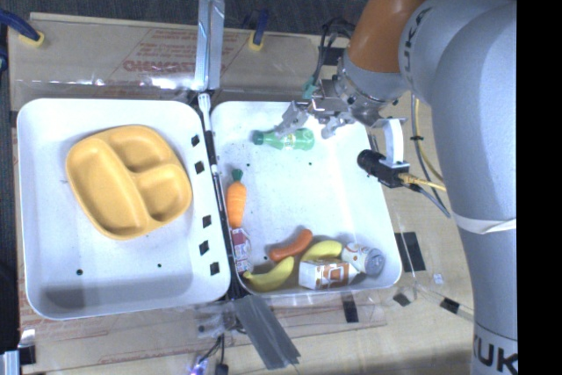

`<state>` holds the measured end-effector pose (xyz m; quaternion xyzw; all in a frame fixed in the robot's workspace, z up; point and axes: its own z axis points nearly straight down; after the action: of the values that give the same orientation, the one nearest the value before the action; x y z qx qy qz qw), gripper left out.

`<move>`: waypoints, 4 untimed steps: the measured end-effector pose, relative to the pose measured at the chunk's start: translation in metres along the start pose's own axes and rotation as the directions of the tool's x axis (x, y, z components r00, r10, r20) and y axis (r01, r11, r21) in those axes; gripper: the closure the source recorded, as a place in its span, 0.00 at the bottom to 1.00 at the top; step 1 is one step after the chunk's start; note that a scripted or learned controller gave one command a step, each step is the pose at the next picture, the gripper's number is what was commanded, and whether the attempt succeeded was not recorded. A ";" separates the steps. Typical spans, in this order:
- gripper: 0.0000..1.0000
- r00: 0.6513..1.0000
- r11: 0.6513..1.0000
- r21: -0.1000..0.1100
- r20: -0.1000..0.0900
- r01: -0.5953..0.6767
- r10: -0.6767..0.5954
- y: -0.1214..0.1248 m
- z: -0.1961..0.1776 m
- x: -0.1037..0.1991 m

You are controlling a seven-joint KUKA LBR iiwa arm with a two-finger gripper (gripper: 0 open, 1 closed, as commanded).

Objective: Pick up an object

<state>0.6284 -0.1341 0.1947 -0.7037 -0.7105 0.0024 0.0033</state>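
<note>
My gripper [313, 119] hangs over the far part of the right bin [351, 189], its two fingers spread open. A small green bottle [283, 138] lies on its side on the bin floor just below and left of the fingertips, and nothing sits between them. Along the bin's left wall lies an orange carrot [236, 199]. At the near edge are a red sausage [291, 244], a yellow banana [272, 272], a white and brown carton [327, 274] and a small can [364, 259].
The left bin [53, 277] holds a yellow divided plate [130, 180]. A metal divider [209, 39] runs between the bins. The grey arm [457, 101] and its cables cover the right bin's right side. A small red-capped bottle [241, 246] lies by the carrot.
</note>
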 end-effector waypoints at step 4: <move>0.00 0.997 0.996 -0.037 0.014 0.077 -0.076 0.039 0.083 -0.004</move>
<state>0.6668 -0.1372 0.1109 -0.6759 -0.7368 -0.0066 -0.0145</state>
